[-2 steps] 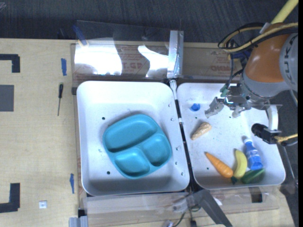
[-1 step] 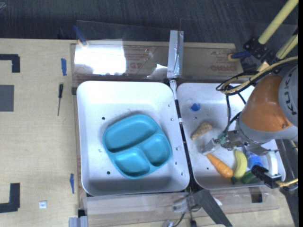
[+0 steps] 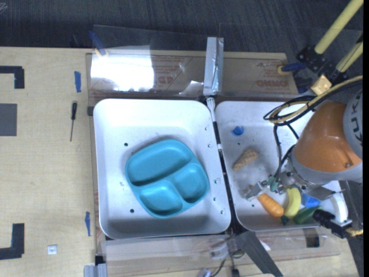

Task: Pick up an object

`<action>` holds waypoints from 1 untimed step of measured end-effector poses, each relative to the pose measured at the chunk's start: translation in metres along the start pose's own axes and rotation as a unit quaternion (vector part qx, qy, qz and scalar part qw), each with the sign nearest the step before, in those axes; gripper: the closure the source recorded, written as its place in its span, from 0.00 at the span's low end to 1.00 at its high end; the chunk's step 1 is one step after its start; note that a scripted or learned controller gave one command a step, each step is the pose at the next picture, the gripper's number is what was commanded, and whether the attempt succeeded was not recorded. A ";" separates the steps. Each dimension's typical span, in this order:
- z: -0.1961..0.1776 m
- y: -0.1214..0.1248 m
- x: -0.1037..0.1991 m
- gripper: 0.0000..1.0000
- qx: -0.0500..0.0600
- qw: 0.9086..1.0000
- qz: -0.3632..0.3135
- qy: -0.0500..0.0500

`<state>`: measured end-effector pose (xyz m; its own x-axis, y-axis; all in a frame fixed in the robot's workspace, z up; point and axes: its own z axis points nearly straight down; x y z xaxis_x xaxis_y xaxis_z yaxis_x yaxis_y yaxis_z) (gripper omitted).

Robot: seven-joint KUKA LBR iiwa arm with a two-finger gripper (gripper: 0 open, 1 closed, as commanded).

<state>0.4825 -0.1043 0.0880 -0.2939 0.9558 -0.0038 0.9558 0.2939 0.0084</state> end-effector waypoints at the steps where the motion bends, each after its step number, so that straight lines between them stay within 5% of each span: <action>1: 0.000 -0.003 -0.007 0.00 0.001 1.000 -0.029 0.001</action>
<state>0.4815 -0.1119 0.0880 -0.3490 0.9371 -0.0024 0.9371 0.3490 0.0069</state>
